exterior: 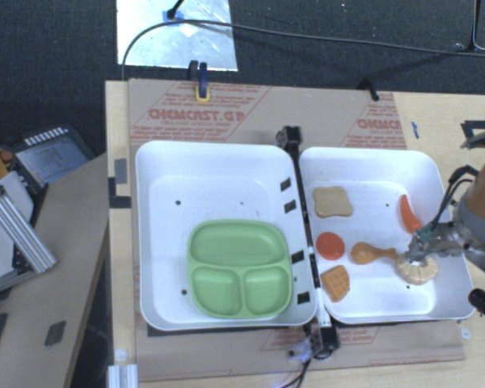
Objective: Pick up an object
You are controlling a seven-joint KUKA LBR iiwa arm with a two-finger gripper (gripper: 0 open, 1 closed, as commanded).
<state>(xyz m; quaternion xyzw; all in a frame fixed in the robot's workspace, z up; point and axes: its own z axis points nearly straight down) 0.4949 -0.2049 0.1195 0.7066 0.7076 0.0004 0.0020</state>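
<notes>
Camera view, your inventory from left to right. Left bin (158,168), white and shallow, on the desk (250,103): you have one green divided tray (238,267) in it, lying flat toward the bin's near right part, three compartments with nothing in them. Right bin (364,164), touching the left one along a shared edge: you have six items. A tan toast slice (332,202) lies near the far left. An orange-red round piece (331,246) sits below it. A waffle-patterned orange cracker (335,282) lies nearer you, just beside the round piece. A tan drumstick shape (372,254) lies at mid-bin, pointing right. A pale round cookie-like piece (417,271) lies at the drumstick's right end. An orange-red carrot-like piece (408,213) lies by the far right wall. The gripper (421,250) stands directly over the pale round piece, apparently touching its top; you cannot tell whether the fingers are apart or together, since they are too small and dark.
</notes>
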